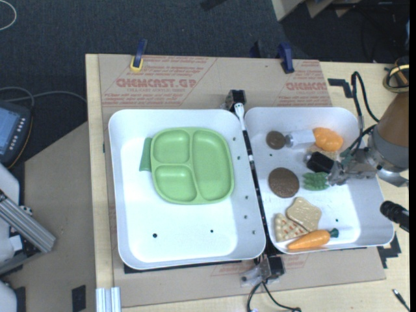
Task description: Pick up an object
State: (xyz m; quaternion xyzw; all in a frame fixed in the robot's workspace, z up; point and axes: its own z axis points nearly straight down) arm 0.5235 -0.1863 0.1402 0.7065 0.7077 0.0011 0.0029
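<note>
Food pieces crowd the right bin (354, 207), where my gripper (337, 174) reaches in from the right edge on its grey arm (392, 143). A small brown disc (275, 140) sits near the bin's far left corner, with a pale, clear-looking piece (299, 137) just beside it and an orange lump (327, 139) next along the same row. A larger brown disc (284, 182) lies at mid-bin by the left wall. Toward the near edge, a tan cracker (304, 213) overlaps a ridged waffle-like piece (283, 227), and a carrot (309, 240) lies just below both, its green tip pointing right.

A green leafy piece (315, 181) lies between the larger disc and my gripper, just beside the disc. My gripper's tip is at that leafy piece's right end, touching it or very nearly so; at this slant I cannot tell which. Nor can I tell whether the gripper is spread or closed, and I see nothing lifted off the bin floor.

The left bin (188, 236) holds a green divided plate (192, 164), well apart from my tool.
</note>
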